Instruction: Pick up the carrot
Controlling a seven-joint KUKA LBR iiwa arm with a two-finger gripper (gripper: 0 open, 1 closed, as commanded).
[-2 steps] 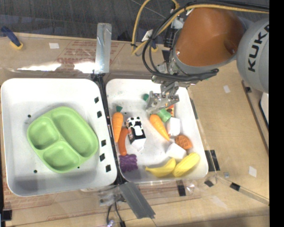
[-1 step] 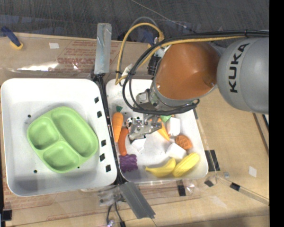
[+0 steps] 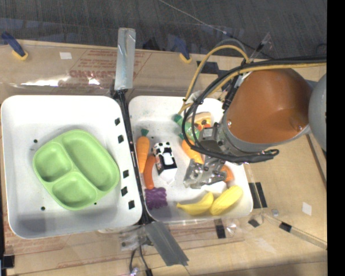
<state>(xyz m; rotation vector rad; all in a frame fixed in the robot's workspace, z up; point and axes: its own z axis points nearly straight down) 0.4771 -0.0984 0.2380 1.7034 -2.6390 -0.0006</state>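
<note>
The carrot (image 3: 142,153) is orange with a small green top. It lies lengthwise along the left wall of the right bin (image 3: 161,109), top end pointing away. My gripper (image 3: 204,175) hangs low over the middle of that bin, about a hand's width right of the carrot and apart from it. The grey wrist and the arm's orange band (image 3: 270,108) cover the bin's right part. An orange piece (image 3: 189,150) sticks out from under the gripper's left side, most of it hidden.
Also in the right bin: a reddish piece (image 3: 150,178) below the carrot, a black-and-white toy (image 3: 164,155), purple grapes (image 3: 156,197), a banana (image 3: 198,204), a yellow fruit (image 3: 227,199) and a green item (image 3: 179,119). A green divided plate (image 3: 75,168) sits in the left bin (image 3: 23,114).
</note>
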